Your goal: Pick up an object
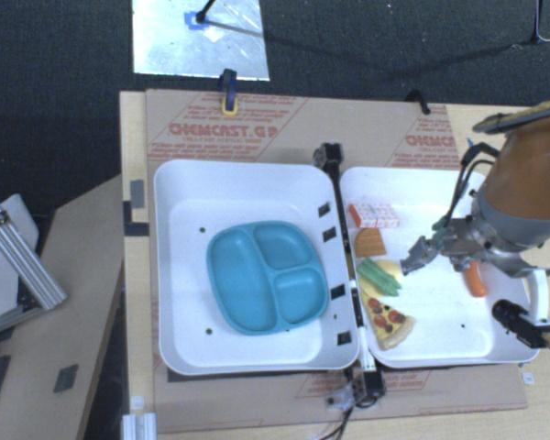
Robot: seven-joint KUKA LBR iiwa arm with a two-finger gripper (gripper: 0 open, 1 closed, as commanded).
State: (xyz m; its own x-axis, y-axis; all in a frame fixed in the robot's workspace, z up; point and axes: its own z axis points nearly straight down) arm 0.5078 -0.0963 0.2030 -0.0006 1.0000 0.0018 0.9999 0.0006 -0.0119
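Note:
The right bin (440, 186) holds several toy foods. A red and white box (374, 214) lies near its left wall, with an orange-brown piece (370, 242) just below it. Further down are a green vegetable (380, 276) and a pizza slice (390, 322). An orange carrot-like piece (477, 280) lies partly under the wrist. My gripper (416, 255) hangs over the middle of this bin, just right of the green vegetable and the orange-brown piece. I see nothing held in it.
The left bin (179, 246) holds a blue divided plate (266, 276). A black divider with clips (341, 246) runs between the two bins. The arm's grey and orange body (527, 186) covers the right bin's right side.

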